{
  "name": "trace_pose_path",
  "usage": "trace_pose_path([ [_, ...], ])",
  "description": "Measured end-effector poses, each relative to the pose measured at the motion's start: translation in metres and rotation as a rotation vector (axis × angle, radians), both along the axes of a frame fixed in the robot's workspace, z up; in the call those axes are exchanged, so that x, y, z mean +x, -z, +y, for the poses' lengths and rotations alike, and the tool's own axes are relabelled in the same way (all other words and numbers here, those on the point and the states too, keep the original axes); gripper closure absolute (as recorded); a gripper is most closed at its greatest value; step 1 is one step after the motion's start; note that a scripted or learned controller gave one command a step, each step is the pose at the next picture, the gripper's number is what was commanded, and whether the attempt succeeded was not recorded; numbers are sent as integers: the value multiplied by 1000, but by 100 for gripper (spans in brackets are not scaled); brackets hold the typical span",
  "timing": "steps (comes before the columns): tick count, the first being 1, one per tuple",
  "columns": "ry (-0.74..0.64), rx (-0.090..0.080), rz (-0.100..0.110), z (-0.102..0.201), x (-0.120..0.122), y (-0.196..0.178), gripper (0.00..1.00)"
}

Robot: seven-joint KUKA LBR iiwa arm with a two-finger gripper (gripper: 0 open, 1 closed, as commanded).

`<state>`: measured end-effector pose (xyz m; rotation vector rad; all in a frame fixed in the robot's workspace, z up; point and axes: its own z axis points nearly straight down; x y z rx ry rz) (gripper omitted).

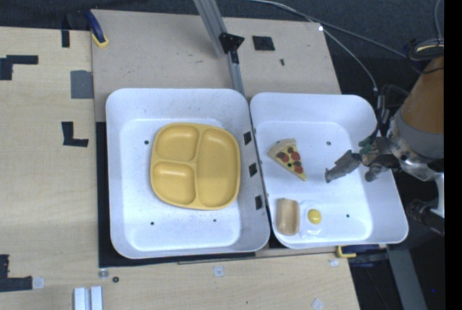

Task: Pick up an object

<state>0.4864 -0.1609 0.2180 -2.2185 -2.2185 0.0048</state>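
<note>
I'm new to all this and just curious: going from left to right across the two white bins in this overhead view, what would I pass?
Yellow divided plate in the left bin → toy pizza slice in the right bin → fried egg toy → gripper on the arm reaching in from the right.

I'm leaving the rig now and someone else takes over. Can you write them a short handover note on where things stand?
Gripper: over the right bin, near its right side, nothing between its fingers.
Right bin holds a pizza slice, a bread piece and a fried egg.
Left bin holds a yellow divided plate.
Done: nothing picked up yet.
Left: close on one object, probably the pizza slice, the closest, and lift it.
</note>
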Motion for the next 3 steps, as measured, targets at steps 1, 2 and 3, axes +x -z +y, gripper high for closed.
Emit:
trace_pose_path([
  [1, 1, 1, 2, -6, 4, 60, 0],
  [2, -1, 1, 2, 2, 3, 122, 0],
  [3, -2, 1, 0, 2, 3, 109, 100],
])
